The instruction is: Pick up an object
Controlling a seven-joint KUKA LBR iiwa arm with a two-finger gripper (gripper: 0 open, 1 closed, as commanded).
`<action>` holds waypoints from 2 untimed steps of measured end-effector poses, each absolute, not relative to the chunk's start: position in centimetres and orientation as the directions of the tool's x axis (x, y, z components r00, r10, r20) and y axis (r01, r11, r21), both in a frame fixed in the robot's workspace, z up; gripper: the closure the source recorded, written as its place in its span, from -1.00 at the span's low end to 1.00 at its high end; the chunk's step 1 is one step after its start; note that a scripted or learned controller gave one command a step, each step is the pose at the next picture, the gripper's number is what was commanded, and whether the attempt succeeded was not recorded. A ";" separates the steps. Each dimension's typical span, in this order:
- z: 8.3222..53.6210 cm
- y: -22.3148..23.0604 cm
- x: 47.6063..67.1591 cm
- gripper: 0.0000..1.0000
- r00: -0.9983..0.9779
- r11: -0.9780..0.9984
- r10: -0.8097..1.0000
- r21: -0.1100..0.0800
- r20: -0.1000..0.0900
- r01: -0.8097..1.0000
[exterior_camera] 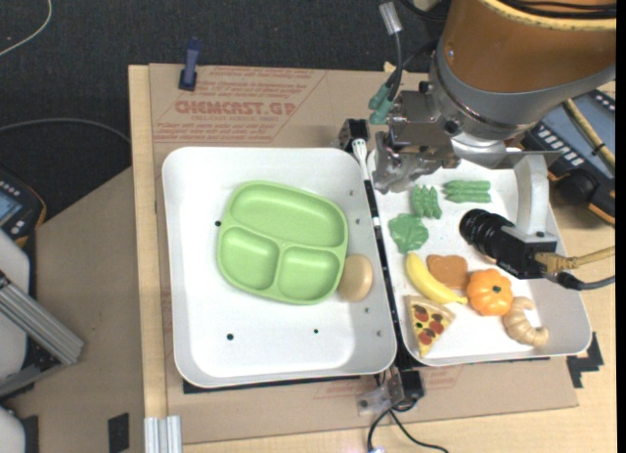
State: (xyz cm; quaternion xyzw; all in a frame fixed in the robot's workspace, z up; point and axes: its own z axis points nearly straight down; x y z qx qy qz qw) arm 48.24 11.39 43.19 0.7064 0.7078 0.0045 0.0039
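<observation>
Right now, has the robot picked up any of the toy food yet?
Not yet, as far as the view shows. The pincer hangs over the far corner of the right bin, near the green leafy pieces. Nothing visible is lifted: the banana, orange pumpkin and pizza slice all lie in the bin. Grabbing and lifting one remain.

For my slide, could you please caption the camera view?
Grey KUKA arm's gripper poised over the right white bin of toy food; green three-compartment plate in the left white bin.
</observation>
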 end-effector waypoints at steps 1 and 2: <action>30.2 4.4 47.8 1.00 0.009 -0.009 1.000 -0.015 -0.004 1.000; 44.1 7.1 48.1 1.00 -0.003 0.003 1.000 0.017 0.004 1.000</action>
